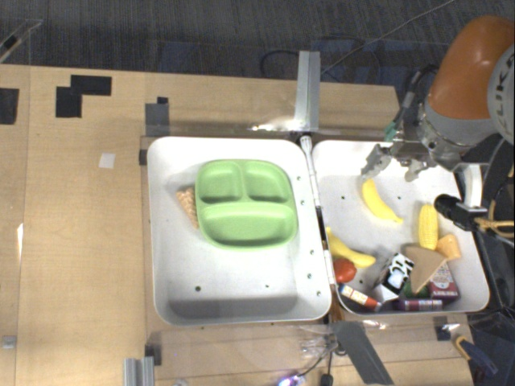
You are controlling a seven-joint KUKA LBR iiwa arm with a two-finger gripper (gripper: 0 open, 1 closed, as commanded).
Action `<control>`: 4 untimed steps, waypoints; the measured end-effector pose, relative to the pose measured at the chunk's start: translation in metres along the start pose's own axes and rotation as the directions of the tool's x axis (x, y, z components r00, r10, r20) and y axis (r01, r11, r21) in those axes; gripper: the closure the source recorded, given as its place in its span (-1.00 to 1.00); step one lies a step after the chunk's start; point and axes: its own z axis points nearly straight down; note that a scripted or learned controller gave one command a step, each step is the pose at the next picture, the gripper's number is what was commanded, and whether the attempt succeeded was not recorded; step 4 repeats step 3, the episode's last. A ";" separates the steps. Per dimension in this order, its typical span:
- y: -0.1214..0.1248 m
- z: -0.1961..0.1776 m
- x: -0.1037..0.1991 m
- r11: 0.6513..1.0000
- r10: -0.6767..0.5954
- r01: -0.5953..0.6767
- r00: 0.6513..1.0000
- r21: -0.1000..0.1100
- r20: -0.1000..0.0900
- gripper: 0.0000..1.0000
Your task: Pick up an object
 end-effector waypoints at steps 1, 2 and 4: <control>0.001 0.135 -0.027 1.000 -0.022 0.022 1.000 -0.004 0.001 -1.00; 0.004 0.122 -0.025 1.000 -0.021 0.021 1.000 -0.011 -0.002 1.00; -0.001 0.041 0.024 0.992 0.124 -0.124 0.992 -0.002 0.000 1.00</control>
